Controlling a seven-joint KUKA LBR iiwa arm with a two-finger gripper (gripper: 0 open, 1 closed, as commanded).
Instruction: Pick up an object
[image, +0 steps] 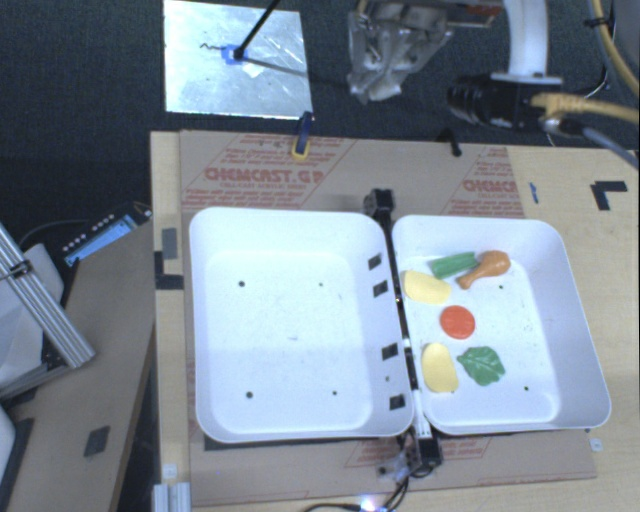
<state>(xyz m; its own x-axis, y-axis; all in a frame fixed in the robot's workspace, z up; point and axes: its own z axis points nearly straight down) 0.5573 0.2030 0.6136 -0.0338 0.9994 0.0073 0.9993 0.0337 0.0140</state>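
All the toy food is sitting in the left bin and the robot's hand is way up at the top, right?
Not quite. The toy food, such as the red disc, the green leaf and the drumstick, lies in the right bin, not the left bin. The camera view shows this. The gripper is indeed up at the top, beyond the bins.

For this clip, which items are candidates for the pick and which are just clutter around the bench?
Pick candidates, all in the right bin:
green stick
drumstick
upper yellow piece
red disc
lower yellow piece
green leaf

Lying about:
left bin
foil sheet
yellow clip
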